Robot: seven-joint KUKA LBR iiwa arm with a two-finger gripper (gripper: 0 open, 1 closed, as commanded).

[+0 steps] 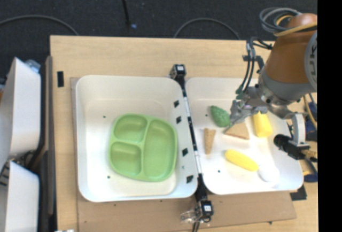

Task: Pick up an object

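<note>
The right bin holds several small things. A green leafy piece lies near its middle, with a tan wedge just to its right. A tan cone-like piece lies below the green one. A yellow block sits right of the wedge, and a yellow corn-like piece lies toward the front. A white rounded thing rests at the front right. My gripper hangs low between the green piece and the tan wedge, close above both. Nothing shows held in it.
A green divided plate lies in the left bin. A divider with black clips runs between the bins. The arm comes in over the right bin's back right corner. White boxes stand off the bench's left side.
</note>
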